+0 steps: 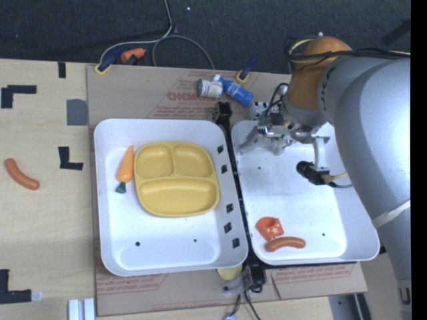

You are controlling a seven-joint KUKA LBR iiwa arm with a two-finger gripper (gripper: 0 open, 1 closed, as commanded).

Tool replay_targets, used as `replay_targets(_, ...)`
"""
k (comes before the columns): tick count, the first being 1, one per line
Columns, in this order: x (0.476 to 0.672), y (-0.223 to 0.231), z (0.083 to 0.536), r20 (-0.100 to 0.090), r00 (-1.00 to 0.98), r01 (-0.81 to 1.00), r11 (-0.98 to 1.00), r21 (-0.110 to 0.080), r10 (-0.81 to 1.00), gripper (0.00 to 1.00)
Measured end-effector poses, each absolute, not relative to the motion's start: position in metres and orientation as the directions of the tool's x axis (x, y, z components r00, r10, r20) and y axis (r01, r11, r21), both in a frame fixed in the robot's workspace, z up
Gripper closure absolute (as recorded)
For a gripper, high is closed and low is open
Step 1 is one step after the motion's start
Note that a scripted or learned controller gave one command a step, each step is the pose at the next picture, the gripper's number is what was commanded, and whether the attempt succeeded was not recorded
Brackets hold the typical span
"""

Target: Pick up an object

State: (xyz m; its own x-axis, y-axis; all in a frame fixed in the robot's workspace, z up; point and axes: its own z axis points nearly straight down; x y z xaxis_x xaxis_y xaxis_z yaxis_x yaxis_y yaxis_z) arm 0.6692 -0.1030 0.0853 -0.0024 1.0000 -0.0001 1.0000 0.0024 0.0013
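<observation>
Two bins side by side, L to R. On the bench far left we see a left sausage (21, 174), outside both. In the left bin (167, 259) a carrot (125, 164) lies just beside a yellow plate (177, 179). Behind the bins lies a blue-white bottle (225, 89). In the right bin (333, 245), near its front edge, a red piece (270, 227) sits by a right sausage (285, 244) – both well apart from the gripper (270, 137) over the bin's back-left corner. We can't tell if it's open or closed; nothing visibly held.
</observation>
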Motion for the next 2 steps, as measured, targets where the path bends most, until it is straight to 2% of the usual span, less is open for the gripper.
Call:
replay_targets(1, 0.601, -0.109, 0.087, -0.002, 0.000, 1.000, 0.000, 0.005, 1.000, 0.00)
replay_targets(2, 0.629, -0.094, 0.086, -0.002, -0.002, 1.000, 0.002, 0.003, 1.000, 0.00)
